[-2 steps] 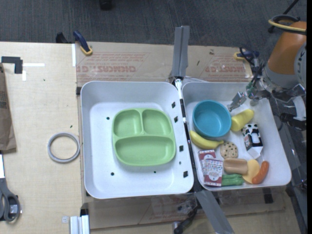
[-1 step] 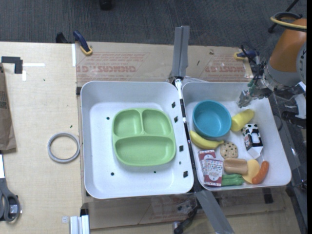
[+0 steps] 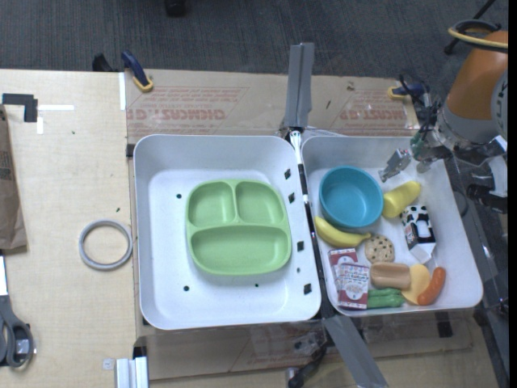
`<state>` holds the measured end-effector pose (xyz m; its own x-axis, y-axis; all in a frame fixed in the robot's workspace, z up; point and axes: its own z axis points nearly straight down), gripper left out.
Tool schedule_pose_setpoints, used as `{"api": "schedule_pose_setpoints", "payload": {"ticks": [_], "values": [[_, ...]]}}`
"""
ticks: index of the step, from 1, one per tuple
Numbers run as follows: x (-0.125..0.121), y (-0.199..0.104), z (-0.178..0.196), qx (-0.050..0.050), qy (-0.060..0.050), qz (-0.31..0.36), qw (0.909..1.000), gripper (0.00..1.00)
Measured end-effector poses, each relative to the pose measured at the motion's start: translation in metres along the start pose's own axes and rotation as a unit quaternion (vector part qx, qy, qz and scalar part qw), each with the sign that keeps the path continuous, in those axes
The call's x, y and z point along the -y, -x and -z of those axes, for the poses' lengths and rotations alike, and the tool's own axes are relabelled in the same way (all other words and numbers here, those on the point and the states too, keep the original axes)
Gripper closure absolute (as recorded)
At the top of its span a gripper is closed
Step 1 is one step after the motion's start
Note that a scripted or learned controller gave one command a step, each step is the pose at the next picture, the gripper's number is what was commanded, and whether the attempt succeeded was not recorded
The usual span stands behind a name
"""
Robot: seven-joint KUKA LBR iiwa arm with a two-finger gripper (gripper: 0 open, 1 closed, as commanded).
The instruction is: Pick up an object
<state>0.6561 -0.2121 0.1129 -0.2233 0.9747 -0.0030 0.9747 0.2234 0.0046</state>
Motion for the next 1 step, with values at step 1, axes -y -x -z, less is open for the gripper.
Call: {"api": "schedule_pose_setpoints", "payload": {"ticks": [1], "values": [[0.0810, -0.0220, -0.0208, -0.003, -0.003, -0.044, 0.9990, 0.00]]}}
